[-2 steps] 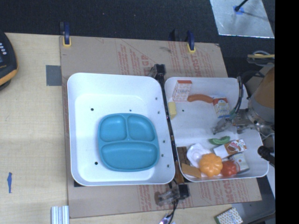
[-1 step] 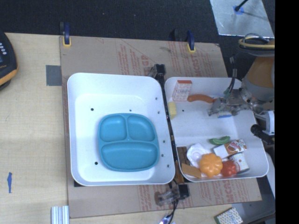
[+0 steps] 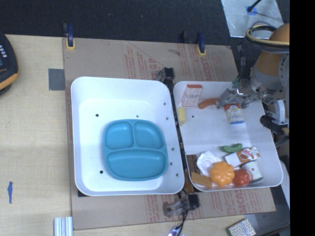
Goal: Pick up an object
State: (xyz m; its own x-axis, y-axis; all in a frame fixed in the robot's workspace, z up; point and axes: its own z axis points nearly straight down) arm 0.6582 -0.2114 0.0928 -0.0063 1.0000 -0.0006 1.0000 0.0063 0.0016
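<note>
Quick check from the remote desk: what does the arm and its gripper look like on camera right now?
The arm is grey with an orange band above the wrist and a dark cable looped over it. The gripper is a small grey metal two-finger unit.

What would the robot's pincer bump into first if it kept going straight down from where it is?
Most likely the small bottle with the blue base, lying in the right bin just under the pincer. Depth is hard to judge from this slanted view.

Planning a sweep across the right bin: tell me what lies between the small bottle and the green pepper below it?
Bare white bin floor separates the small bottle from the green pepper, per the camera view.
</note>
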